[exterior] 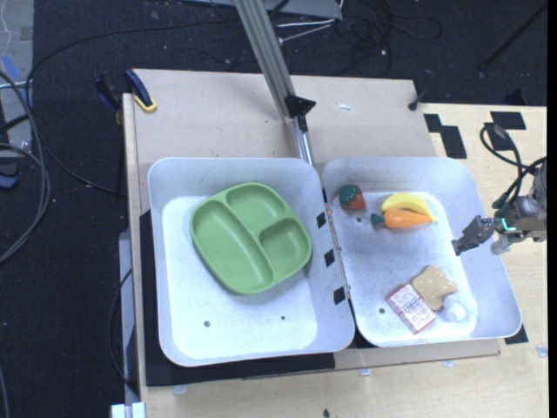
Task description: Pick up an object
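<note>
Right bin, upper part: candidate objects are clustered here; a carrot (406, 219) is laid touching a banana (408, 203), with a small red-and-green toy (352, 198) just beside them to the left.
Right bin, lower part: a tan bread-like piece (432, 285) is set against a red-and-white packet (410, 307); a small white item (458, 311) is seen just beside the bread, too small to be identified.
Hand: the hand (474, 234) is positioned over the right rim of the right bin (487, 233), well apart from every object. Nothing is seen between the fingers; whether they are spread or closed cannot be told from this view.
Progress: nothing is lifted yet. All objects are judged to be resting on the bin floor. Target choice, approach, closure and lift are all left.
Left bin: the left bin (174, 320) is occupied by a green divided plate (251, 237), well apart from the hand.
Edges: bread and packet are placed near the lower right corner, so wall contact is a likely risk there.
Open room: bare floor is left mid-bin, between the two clusters; the carrot is judged the more easily reached from that side.
Counter: both bins are carried side by side on the counter (209, 116).
</note>
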Robot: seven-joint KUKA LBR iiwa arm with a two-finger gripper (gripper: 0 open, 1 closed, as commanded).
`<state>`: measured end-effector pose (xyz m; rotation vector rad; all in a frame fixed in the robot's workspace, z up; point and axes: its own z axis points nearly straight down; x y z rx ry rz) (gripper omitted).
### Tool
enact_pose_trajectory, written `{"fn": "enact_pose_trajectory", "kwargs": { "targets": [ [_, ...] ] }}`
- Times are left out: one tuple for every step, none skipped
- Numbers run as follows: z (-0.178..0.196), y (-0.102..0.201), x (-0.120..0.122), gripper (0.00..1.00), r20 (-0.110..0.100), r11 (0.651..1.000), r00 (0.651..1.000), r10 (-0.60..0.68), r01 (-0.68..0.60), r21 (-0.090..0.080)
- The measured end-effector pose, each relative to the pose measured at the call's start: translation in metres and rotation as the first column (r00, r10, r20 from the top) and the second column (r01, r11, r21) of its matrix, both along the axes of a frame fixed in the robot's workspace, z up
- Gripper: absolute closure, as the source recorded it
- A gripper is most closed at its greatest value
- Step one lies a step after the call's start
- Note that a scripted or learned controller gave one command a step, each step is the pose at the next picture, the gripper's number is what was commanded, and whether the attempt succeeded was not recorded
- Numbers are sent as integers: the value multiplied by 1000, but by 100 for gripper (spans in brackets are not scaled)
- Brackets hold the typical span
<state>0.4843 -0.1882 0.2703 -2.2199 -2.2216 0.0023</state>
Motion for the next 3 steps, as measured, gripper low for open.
{"fn": "enact_pose_trajectory", "kwargs": {
  "targets": [
    [0, 0, 0, 0, 1, 1000, 1000, 0, 0, 0],
    [-61, -1, 7, 0, -3, 1000, 1000, -2, 2, 2],
    [-110, -10, 4, 0, -3, 1000, 1000, -3, 3, 1]
  ]
}}
